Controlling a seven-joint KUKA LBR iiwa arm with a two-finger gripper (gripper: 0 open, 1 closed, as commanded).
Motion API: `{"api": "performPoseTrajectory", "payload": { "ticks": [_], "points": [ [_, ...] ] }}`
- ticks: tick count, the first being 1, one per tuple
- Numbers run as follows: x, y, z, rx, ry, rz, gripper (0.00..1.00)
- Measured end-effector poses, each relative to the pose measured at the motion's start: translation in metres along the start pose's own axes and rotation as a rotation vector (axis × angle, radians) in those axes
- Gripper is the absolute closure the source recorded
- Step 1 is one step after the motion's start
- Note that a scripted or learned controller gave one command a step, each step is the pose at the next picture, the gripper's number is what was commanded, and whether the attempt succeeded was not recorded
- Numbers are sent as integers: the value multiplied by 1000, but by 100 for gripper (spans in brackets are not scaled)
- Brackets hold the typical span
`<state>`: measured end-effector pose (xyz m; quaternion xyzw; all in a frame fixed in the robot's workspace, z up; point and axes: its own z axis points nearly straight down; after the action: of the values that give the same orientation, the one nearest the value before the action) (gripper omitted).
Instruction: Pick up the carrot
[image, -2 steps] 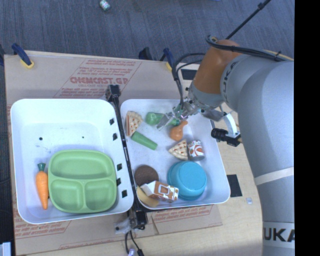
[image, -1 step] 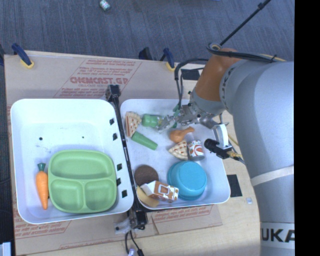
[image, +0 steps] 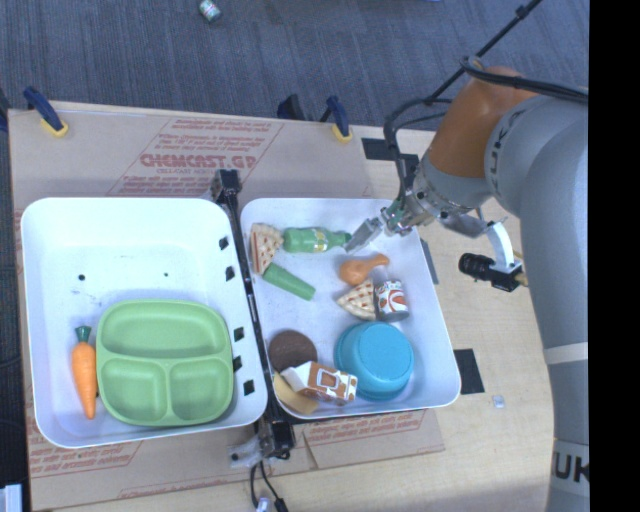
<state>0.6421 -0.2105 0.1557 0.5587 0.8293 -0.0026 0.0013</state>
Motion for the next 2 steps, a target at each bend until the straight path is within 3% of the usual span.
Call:
{"api": "performPoseTrajectory", "payload": {
  "ticks": [1, 2],
  "points": [
    [25, -7, 55, -8, -10, 281, 0],
    [6, -11, 52, 0, 2, 126, 0]
  ]
}}
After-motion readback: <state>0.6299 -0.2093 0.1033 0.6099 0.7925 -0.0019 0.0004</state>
